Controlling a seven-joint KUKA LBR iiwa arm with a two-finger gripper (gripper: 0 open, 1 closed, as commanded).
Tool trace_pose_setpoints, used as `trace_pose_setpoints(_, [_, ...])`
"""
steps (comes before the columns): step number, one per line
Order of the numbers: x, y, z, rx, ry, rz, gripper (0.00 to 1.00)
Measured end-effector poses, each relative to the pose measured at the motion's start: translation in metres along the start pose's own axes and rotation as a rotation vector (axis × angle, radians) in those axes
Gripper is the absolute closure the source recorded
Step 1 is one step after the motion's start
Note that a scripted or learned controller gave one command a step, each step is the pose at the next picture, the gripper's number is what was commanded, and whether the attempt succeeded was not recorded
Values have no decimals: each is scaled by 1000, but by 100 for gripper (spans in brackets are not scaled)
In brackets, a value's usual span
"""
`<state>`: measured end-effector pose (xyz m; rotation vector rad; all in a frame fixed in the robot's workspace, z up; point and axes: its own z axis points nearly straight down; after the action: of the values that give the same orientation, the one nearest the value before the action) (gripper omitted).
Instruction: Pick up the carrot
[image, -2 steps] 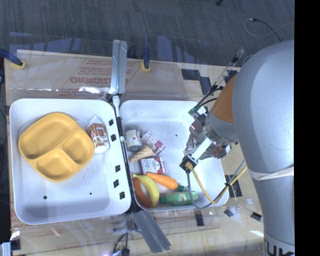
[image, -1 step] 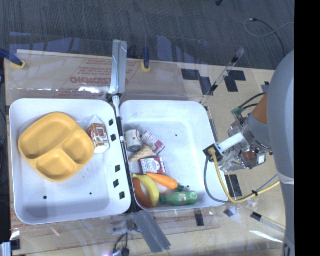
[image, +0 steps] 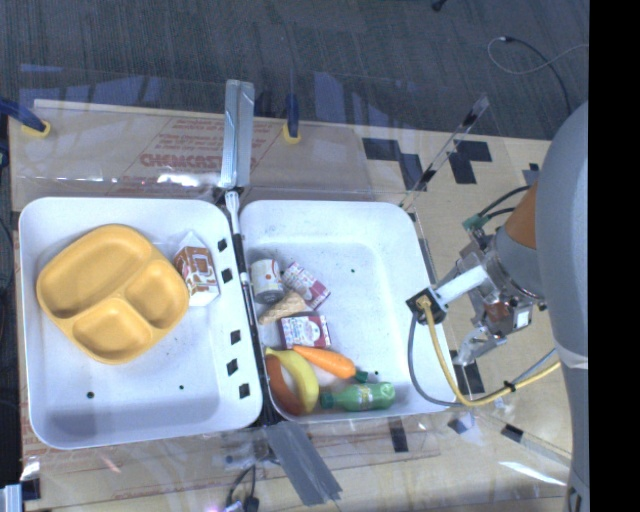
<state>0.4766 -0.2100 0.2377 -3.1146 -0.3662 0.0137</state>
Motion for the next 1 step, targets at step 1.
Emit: trace_pose_setpoints(1, [1, -1, -5, 5, -10, -8, 100])
